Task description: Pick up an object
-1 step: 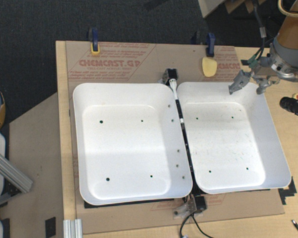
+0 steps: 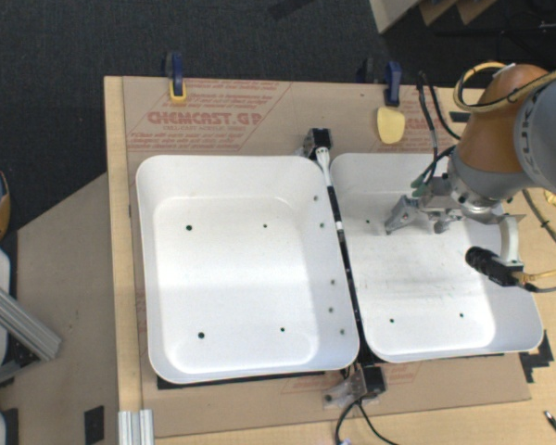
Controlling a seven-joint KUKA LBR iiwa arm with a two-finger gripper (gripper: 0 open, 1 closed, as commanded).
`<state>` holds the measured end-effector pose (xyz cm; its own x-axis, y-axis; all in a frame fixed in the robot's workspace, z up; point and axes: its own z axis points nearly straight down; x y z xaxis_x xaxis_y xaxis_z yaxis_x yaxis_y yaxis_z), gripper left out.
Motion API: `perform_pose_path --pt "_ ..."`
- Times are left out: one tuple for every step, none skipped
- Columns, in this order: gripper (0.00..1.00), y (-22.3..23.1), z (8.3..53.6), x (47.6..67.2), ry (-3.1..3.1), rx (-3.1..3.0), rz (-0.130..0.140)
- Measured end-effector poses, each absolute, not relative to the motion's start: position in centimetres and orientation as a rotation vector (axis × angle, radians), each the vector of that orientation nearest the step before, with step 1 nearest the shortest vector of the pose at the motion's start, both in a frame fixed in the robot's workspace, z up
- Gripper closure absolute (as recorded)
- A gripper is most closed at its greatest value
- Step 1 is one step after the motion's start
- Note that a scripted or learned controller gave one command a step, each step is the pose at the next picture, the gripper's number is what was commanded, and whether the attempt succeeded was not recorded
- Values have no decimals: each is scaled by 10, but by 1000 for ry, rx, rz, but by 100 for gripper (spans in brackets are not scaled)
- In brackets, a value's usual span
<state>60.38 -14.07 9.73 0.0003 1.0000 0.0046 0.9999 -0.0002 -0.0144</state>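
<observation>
One item fits the task: yellow piece (image 2: 390, 124), lying on the board (image 2: 213, 109) just beyond the far rim of the right bin (image 2: 426, 295), near a blue clamp (image 2: 392, 74). Loose or fixed? Cannot tell. (Insp.)

Noted. Gripper (image 2: 400, 219) posn? (Tech)

Low over the right bin's floor, far half, pointing toward the black strip (image 2: 338, 239) betw. the bins. Well apart from the yellow piece, bin rim betw. them. Pincer state: cannot tell, too small and seen side-on. Nothing seen in its grasp. (Insp.)

Main risk? (Tech)

Empty grab, prob. The gripper hangs over bare white plastic, so closing at this spot would likely catch nothing. Cause: target chosen inside the bin while the one candidate sits outside it. (Insp.)

Second risk? (Tech)

Contact w/ the bin. Gripper looks v. close to the floor; a further drop could press into the plastic or skid the bin along the board. Shallow bin, prob. light, may shift. (Insp.)

Anything near the wrist? (Tech)

Black fitting (image 2: 489, 263) w/ cable hangs below the arm (image 2: 500, 137), close over the bin's right side. A sweep left could drag it on the rim. Cables behind the orange band could also snag on a sharp turn. (Insp.)

Left bin (image 2: 232, 267)? (Tech)

Well clear of the gripper. No hazard unless the arm crosses the strip low. (Insp.)
</observation>
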Motion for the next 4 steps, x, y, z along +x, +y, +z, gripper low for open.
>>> perform_pose_path --pt "100 -143 117 609 -2222 -2225 -2" --pt "100 -231 269 606 -2229 -2242 -7" --pt "100 -225 301 540 -2219 -2225 -1" --pt "100 -155 254 558 -2225 -2211 0"
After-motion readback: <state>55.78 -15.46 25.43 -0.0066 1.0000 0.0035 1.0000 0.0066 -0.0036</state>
